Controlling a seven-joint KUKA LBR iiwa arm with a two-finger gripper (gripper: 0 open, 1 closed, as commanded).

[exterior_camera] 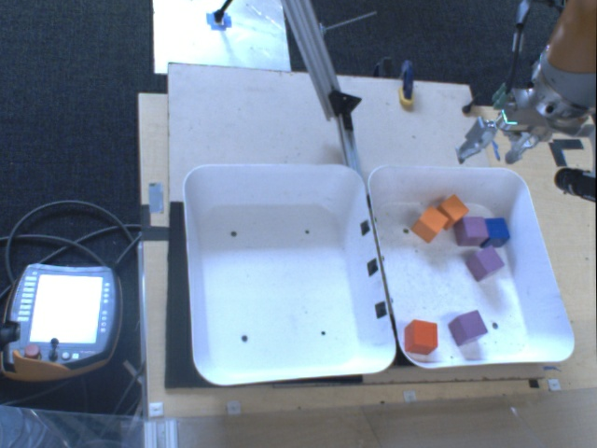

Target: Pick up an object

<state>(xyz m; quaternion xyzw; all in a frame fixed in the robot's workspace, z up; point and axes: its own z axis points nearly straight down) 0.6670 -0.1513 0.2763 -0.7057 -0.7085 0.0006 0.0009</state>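
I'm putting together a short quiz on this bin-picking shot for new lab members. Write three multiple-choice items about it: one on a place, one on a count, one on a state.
1. Where do the blocks lie?
A. In the left bin
B. In the right bin
C. On the bench beside the bins

2. How many purple blocks are there?
A. One
B. Three
C. Five

3. How is the gripper now?
A. Open, above the far rim of the right bin
B. Shut on an orange block
C. Down among the blocks

Answers:
1 B: all the blocks sit inside the right bin, while the left bin is bare of them.
2 B: purple blocks show at and, along with three orange blocks and a blue block.
3 A: the gripper has its fingers spread, with nothing between them, above the bin's far edge.
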